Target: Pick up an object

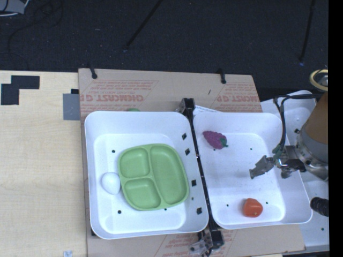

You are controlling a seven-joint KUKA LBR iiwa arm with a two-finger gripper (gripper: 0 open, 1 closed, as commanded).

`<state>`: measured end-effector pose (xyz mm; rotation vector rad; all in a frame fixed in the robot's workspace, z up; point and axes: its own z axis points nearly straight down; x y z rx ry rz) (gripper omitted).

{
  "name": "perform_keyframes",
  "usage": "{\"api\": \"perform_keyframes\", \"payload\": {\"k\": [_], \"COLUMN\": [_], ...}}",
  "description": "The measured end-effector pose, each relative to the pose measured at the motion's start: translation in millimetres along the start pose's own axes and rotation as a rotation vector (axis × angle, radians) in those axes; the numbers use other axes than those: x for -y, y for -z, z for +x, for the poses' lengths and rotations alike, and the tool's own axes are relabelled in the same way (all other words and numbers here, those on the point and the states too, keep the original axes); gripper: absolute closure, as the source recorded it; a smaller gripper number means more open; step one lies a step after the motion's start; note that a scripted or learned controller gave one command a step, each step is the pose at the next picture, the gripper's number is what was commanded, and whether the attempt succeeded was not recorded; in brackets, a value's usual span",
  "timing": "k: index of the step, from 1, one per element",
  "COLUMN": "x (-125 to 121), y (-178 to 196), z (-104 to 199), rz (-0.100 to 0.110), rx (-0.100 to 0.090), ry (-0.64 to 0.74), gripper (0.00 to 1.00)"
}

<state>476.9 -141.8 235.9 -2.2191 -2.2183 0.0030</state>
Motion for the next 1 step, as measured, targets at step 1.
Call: {"api": "perform_keyframes", "payload": {"k": [1], "x": [0.7], "y": [-47.7], "z": [9.5], "rz": [0.004], "rx": [-0.002], "ry": [0.001], "gripper": [0.00]}}
